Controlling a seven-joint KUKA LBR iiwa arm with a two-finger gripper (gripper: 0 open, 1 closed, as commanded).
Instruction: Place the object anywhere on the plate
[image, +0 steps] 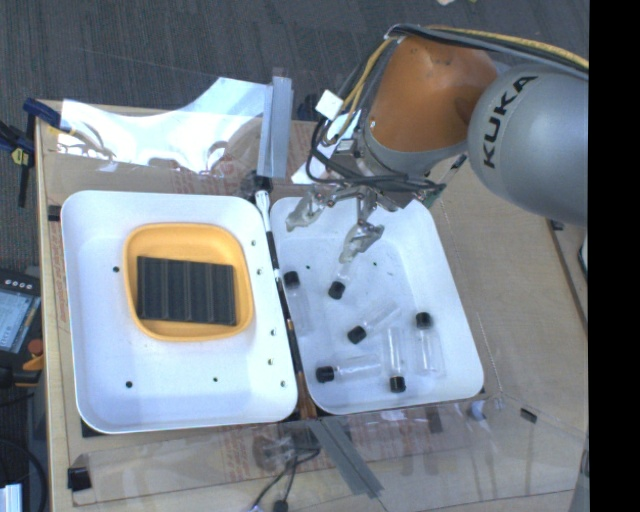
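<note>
The yellow plate with a dark ribbed insert lies in the left white bin. Several clear vials with black caps lie in the right white bin: one near the middle, one below it, one at the front, two more at the right, and a black cap at the left. My gripper hangs over the far part of the right bin, open, with nothing between its fingers. Its right fingertip is just above the middle vial.
Crumpled clear plastic sheet lies behind the left bin. A grey metal bar stands upright behind the gap between the bins. The arm's orange band and grey body fill the top right.
</note>
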